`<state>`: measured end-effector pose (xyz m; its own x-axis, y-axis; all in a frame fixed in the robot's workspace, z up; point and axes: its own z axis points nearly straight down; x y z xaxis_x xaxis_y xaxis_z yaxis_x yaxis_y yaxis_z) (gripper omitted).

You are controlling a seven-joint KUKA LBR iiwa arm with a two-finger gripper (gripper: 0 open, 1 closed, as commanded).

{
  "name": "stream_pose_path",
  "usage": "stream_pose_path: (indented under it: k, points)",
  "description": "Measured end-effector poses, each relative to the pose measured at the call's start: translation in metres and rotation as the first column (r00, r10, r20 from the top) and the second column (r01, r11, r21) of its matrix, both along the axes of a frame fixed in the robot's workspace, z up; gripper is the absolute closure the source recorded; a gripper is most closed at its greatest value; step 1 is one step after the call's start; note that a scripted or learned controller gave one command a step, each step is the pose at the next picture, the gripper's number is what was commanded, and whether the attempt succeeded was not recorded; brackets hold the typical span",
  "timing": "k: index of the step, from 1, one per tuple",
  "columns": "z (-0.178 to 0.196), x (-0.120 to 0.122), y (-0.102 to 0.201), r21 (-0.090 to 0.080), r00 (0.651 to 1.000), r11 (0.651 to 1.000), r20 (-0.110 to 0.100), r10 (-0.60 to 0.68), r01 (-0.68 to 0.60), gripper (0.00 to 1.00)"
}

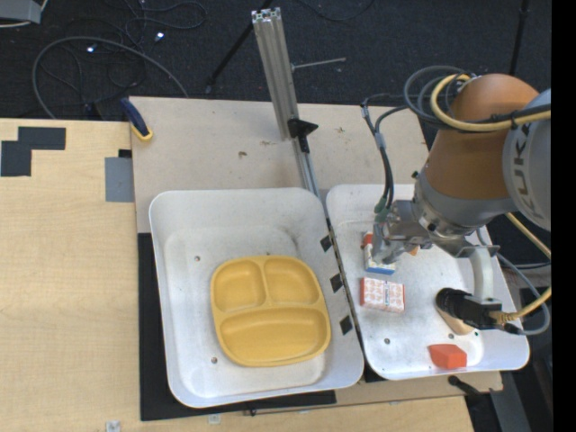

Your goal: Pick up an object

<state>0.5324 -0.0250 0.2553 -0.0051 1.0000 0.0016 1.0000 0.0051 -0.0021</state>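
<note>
Seemingly mid-approach, the gripper (pixel 382 254), its opening impossible to tell, hangs beside the red-and-white box (pixel 382 294), needing centring before closing.

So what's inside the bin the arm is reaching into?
A red-and-white box and an orange piece lie in the right bin. The arm covers its far part, so anything beneath cannot be seen.

A robotics lab is being indicated: an arm (pixel 477 151) is being run above white bins (pixel 180 241) on a bench (pixel 207 142), an aluminium post (pixel 277 70) is being kept at the far side, and cables (pixel 90 43) are being trailed across dark floor.
</note>
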Motion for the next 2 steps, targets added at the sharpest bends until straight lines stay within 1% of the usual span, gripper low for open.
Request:
stream_pose_path:
  k: [1, 2]
  points:
    - [-0.008, -0.003, 0.042, 0.0, 1.0, 1.0, -0.002, -0.001, 0.001, 1.0]
    - [-0.019, -0.015, 0.101, 0.0, 1.0, 1.0, -0.003, 0.0, 0.0, 1.0]
